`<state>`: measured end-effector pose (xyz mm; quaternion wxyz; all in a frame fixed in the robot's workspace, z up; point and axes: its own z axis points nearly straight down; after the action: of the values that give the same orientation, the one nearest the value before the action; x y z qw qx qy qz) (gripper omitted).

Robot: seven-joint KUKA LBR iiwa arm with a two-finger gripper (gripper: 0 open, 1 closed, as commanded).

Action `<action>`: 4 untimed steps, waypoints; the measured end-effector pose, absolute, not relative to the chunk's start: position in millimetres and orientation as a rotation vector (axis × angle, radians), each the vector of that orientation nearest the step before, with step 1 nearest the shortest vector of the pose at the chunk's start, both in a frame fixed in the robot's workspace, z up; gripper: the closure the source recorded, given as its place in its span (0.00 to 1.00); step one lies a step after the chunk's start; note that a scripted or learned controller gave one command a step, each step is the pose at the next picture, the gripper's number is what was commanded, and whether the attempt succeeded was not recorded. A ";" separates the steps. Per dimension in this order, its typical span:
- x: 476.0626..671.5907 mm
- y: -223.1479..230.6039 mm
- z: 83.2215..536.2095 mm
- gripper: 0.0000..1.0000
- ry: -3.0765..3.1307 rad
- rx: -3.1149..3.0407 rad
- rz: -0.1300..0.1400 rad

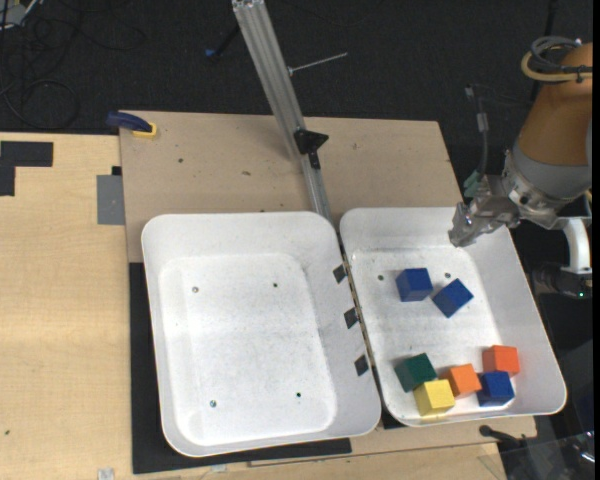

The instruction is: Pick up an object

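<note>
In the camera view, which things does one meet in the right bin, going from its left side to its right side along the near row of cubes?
green cube → yellow cube → orange cube → blue cube, with a red-orange cube just behind it.

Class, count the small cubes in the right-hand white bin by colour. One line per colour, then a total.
Blue cubes: 3
Green cube: 1
Yellow cube: 1
Orange cube: 1
Red-orange cube: 1
Total: 7
</note>
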<state>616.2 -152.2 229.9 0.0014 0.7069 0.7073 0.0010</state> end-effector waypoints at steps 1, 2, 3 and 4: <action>616.9 -153.7 283.1 1.00 2.219 2.218 0.004; 602.1 -100.4 265.1 1.00 2.229 2.221 -0.002; 590.3 -59.0 252.5 1.00 2.228 2.222 -0.004; 577.4 -16.7 254.2 1.00 2.229 2.221 -0.004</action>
<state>577.4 -16.7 254.2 -0.0024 0.7058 0.7084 -0.0011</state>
